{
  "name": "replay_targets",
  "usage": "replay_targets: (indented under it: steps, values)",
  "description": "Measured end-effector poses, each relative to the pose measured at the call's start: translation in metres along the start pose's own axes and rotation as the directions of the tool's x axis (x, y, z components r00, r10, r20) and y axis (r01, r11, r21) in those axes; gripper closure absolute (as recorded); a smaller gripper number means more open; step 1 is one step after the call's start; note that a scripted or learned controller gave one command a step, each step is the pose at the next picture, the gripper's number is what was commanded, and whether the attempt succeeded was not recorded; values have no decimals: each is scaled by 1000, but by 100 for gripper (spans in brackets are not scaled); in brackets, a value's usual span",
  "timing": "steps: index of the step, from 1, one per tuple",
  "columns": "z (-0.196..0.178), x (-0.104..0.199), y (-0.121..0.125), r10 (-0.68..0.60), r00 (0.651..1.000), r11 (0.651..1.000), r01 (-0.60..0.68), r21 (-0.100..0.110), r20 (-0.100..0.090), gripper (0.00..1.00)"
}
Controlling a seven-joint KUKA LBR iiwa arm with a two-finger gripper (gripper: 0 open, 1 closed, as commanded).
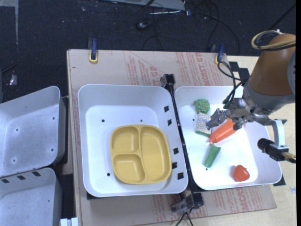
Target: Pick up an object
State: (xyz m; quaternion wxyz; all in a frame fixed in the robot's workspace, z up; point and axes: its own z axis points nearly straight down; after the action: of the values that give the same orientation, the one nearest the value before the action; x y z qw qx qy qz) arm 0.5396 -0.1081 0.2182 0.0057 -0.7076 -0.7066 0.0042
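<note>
The tool (225, 120) hangs low over the right bin (270, 173), and the orange carrot (222, 132) lies just under it, maybe touching. Whether the tool is apart or together, I cannot tell. Beside the carrot are a green broccoli (202, 105), a speckled piece (203, 124) partly hidden, a green piece (211, 155) and a red piece (241, 173). The left bin (94, 126) holds a yellow divided tray (140, 153). Free floor remains near the right bin's far wall.

yellow divided tray (140, 154) | in left bin (89, 126) (three compartments)
</note>
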Motion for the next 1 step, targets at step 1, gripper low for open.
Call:
replay_targets:
  steps: [1]
  values:
    - [-7, 0, 3, -2, 1000, 1000, 2, -13, 2, 0]
